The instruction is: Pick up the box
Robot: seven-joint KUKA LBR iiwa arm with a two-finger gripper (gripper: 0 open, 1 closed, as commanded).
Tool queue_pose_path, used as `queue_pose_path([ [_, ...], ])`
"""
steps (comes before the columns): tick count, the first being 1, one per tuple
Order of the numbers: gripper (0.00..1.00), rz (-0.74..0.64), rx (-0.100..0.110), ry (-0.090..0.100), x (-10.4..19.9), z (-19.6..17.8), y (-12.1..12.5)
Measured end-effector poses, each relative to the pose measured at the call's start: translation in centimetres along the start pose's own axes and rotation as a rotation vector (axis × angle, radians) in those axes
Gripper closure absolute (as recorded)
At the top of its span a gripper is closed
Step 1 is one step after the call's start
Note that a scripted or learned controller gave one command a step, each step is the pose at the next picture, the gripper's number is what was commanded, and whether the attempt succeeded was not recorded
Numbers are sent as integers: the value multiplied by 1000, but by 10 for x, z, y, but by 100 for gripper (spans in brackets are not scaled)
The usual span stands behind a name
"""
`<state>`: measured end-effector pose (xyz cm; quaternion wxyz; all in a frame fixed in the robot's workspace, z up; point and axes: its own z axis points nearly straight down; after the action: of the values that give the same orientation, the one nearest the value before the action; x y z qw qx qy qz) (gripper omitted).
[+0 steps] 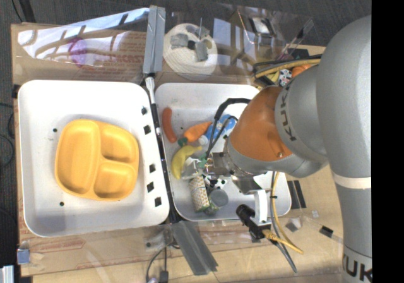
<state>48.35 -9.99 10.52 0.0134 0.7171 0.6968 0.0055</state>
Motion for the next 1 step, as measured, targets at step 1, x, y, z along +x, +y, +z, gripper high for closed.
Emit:
queue_pose_path([
  [1,0,55,25,9,-8,13,40],
])
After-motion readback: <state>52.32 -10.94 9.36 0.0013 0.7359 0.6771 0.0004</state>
